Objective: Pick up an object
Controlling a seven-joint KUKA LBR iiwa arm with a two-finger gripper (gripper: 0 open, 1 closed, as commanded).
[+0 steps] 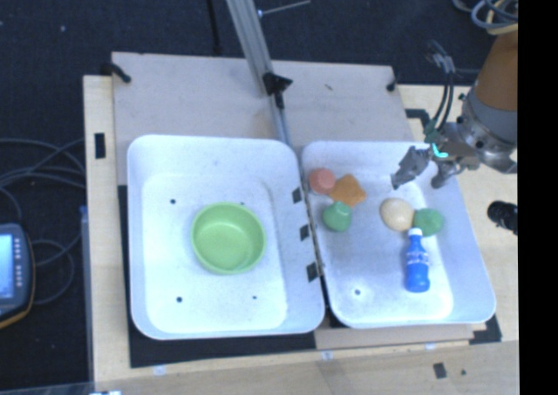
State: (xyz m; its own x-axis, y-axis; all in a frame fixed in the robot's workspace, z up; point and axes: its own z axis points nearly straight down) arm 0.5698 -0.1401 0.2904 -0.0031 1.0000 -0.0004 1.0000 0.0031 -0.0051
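Worktop [218,97] carries two white bins side by side. The left bin [148,166] holds a green bowl [228,237]. In the right bin [462,289] lie a pink ball [323,180], an orange block [349,189] touching it, a green ball [336,216] just below, a cream egg [397,214], a green lump [428,221] beside the egg, and a blue bottle [416,264]. The claw [422,172] hangs over the right bin's upper edge, its two fingers spread apart with nothing between them, near the egg but above it.
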